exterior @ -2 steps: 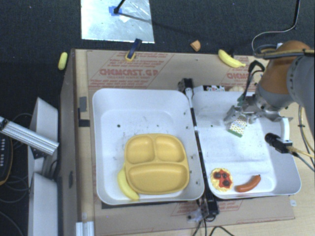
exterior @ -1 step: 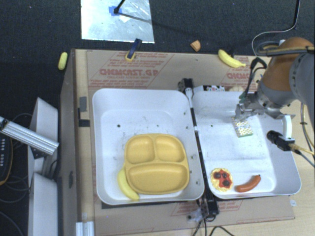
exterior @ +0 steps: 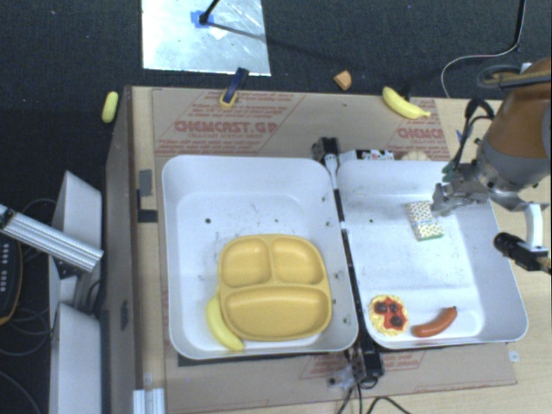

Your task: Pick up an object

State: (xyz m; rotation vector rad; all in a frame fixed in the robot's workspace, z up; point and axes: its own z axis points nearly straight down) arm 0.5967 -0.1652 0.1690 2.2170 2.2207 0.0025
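Note:
My gripper hangs over the upper right part of the right bin, at the end of the grey arm with its orange band. A small pale block with a green dotted pattern lies on the bin floor just below and to the left of the gripper, close to its tip; whether they touch is unclear. Near the front of the same bin lie a small round toy pizza and a red-brown sausage.
The left bin holds a yellow divided plate with a banana against its lower left side. On the bench behind the bins lie another banana, a small orange piece and a blue-yellow clip.

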